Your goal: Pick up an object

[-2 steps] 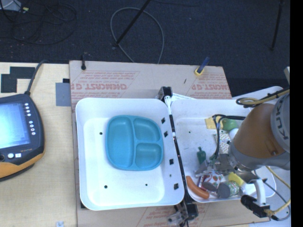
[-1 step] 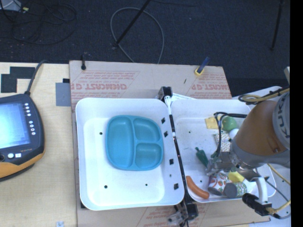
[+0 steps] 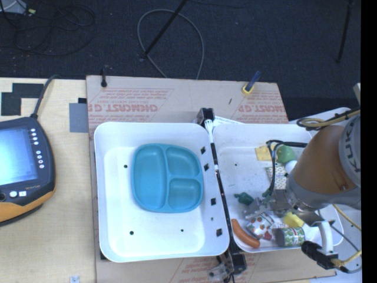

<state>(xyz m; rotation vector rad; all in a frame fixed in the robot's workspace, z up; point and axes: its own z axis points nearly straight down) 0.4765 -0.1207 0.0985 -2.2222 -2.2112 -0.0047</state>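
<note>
The gripper [image 3: 272,204] sat low in the right bin [image 3: 235,158], under the bulk of the grey arm [image 3: 324,164] with its orange band, which came in from the right and hid much of that bin. From where I stood I could not tell how the gripper was set, since the dark metal parts at the wrist merged with the clutter below.

Just to the left of the gripper lay a small dark green object [image 3: 244,198], close to it, though I could not tell if they touched. Below that, near the bin's front edge, a hot dog toy [image 3: 245,234] lay with its long axis running diagonally, one end toward the upper left and the other toward the lower right. Beside it to the right was a small can [image 3: 290,236] lying on its side, its long axis roughly left to right, with a yellow piece [image 3: 293,220] just above it. Farther back in the bin were a green round object [image 3: 285,153] and a yellow block [image 3: 263,152], near each other and well apart from the hot dog toy.

The left bin [image 3: 112,217] held a blue divided plate [image 3: 168,177]. On the bench [image 3: 65,217] at the far left rested a control pendant [image 3: 23,164] with a lit screen.
</note>
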